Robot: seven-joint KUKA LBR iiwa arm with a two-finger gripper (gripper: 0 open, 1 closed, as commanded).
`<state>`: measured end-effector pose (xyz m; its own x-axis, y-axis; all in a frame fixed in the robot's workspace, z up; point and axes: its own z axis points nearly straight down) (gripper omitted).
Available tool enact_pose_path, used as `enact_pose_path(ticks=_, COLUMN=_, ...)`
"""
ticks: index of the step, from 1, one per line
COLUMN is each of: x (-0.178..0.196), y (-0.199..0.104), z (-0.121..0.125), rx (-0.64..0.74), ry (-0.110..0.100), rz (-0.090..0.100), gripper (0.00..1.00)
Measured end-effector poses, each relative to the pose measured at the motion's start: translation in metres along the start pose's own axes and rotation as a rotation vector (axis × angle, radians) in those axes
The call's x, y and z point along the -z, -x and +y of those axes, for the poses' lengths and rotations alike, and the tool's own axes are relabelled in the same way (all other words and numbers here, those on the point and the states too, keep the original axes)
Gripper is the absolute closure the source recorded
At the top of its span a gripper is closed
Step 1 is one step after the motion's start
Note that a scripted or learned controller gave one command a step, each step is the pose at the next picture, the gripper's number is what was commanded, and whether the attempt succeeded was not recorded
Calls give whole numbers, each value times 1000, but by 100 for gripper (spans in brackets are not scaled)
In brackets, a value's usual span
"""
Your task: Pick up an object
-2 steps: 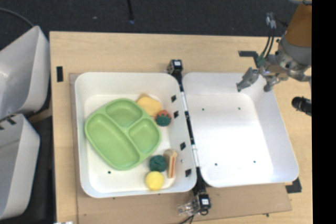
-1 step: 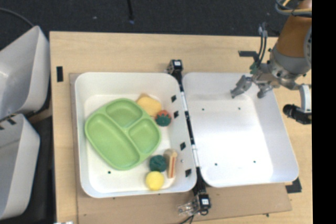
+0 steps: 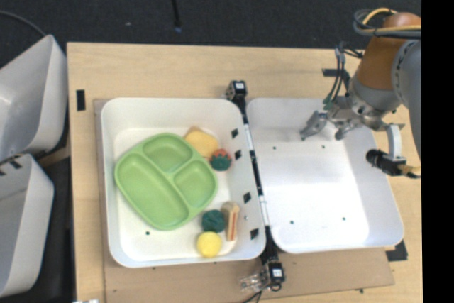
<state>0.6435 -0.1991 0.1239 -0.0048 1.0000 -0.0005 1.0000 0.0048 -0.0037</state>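
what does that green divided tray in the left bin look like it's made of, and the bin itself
The green divided tray looks like moulded plastic with a smooth matte finish: even colour, rounded compartments. The shallow white left bin seems thin formed plastic, slightly glossy, with soft rounded corners; that stays a guess.

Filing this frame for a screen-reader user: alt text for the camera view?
The gripper hangs over the far end of the right bin, holding nothing. The left bin holds a green divided plate, with small toy foods along the plate's right side, among them a yellow ball.
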Motion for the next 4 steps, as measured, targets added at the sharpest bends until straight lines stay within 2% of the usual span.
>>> enact_pose_path(ticks=1, x=13, y=1, z=1, rx=3, ry=4, rz=-1, gripper=100)
enact_pose_path(ticks=2, x=76, y=5, z=3, rx=1, ry=9, rz=-2, gripper=100)
enact_pose_path(ticks=4, x=164, y=9, z=5, rx=1, ry=7, rz=-1, gripper=100)
